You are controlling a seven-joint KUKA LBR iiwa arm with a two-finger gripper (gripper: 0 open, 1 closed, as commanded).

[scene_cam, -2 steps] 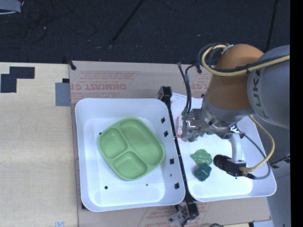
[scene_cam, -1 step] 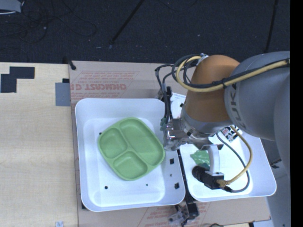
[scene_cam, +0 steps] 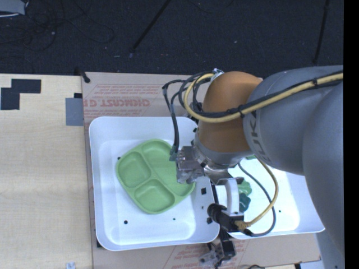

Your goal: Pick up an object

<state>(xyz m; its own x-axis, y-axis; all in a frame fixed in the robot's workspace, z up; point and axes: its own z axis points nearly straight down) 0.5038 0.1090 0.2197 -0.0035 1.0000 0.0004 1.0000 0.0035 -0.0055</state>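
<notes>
Camera view looks down at a slant on two shallow white bins lying side by side on a bench. At lower centre, the left bin (scene_cam: pixel 106 212) holds a green divided plate (scene_cam: pixel 147 175) with three compartments, lying flat and tilted toward the frame's upper right; its right edge runs under the arm's wrist. The right bin (scene_cam: pixel 291 214) sits at lower right, largely covered by the arm (scene_cam: pixel 291 128), which enters from the right and ends in an orange band above the wrist. A small teal object (scene_cam: pixel 244 195) shows in the right bin just beside the wrist hardware, mostly hidden, so its shape is unclear. The gripper (scene_cam: pixel 188 170) hangs over the plate's right rim, near the wall between the bins; its state cannot be made out. Black and yellow cables loop around the wrist.
</notes>
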